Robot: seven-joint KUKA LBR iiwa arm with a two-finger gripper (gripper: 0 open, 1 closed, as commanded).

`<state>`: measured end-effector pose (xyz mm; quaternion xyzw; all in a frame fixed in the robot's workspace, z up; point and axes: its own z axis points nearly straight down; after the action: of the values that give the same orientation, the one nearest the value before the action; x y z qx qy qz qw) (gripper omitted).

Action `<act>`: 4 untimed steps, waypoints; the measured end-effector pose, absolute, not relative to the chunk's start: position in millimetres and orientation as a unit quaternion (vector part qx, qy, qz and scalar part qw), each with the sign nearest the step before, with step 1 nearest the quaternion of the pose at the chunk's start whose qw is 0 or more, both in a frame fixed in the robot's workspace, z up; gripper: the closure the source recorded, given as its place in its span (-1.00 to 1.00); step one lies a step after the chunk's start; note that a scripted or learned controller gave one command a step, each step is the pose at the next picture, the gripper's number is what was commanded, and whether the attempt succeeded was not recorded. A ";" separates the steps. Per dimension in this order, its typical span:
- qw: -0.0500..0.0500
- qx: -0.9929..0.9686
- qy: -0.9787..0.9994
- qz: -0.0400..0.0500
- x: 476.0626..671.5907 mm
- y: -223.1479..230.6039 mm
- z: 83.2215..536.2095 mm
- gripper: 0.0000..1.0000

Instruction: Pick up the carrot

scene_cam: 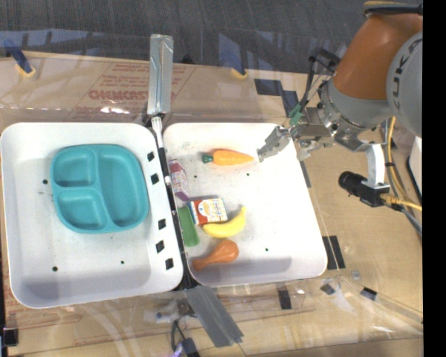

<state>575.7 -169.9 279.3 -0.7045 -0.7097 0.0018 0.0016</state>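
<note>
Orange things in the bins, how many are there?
2. The carrot lies near the far side of the right bin, just left of the gripper. An orange pear-shaped toy lies near its front edge, below the banana.

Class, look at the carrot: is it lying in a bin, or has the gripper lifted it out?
Lying in a bin. The carrot rests flat on the floor of the right bin, with the gripper just to its right, not around it.
</note>
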 end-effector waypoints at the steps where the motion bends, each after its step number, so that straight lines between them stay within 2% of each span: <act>1: 0.002 -0.745 -0.667 0.002 652.0 -159.3 200.2 -1.00; 2: -0.010 -0.683 -0.730 -0.004 662.9 -143.7 103.4 -1.00; 3: -0.010 -0.681 -0.732 -0.003 664.2 -143.5 117.7 1.00; 4: -0.009 -0.681 -0.732 -0.003 663.7 -143.4 116.7 -1.00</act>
<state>663.7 -143.4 116.7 -0.6810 -0.7323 -0.0028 -0.0092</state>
